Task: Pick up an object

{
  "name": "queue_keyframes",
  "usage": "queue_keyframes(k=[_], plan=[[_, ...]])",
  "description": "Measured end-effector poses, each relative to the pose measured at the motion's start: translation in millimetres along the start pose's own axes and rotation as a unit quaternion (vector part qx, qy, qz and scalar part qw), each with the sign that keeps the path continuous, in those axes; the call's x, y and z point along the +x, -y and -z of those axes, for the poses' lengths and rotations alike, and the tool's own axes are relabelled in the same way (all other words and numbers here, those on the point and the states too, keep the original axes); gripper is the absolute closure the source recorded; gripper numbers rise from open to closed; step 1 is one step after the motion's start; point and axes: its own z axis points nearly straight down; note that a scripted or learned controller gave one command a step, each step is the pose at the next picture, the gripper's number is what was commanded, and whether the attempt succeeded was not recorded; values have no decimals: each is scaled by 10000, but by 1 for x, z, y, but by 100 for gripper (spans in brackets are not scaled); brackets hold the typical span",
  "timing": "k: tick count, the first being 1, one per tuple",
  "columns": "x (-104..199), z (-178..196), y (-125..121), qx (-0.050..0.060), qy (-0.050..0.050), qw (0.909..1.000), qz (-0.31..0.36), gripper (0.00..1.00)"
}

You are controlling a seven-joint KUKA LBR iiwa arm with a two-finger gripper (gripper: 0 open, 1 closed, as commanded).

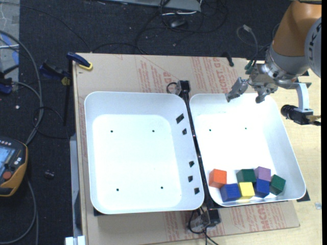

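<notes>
Several small blocks lie bunched along the near wall of the right bin (225, 108): an orange block (218, 177), two blue blocks (230, 192) (262, 187), a yellow block (247, 189), two green blocks (247, 175) (277, 184) and a purple block (263, 173). My gripper (249, 93) hangs over the far rim of that bin, well away from the blocks. Its two fingers are spread apart, open, with nothing between them.
The left bin (97, 106) sits beside the right one, with a row of black clips (191, 147) on the divider between them. Both rest on a cardboard sheet (153, 70). Cables and a yellow-handled clamp (79, 61) lie beyond the bench.
</notes>
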Motion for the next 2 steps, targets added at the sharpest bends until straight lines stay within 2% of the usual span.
queue_keyframes(k=[1,2], plan=[[93,-31,39,17,-11,10000,34,0],[88,-30,20,-1,0,9993,373,0]])
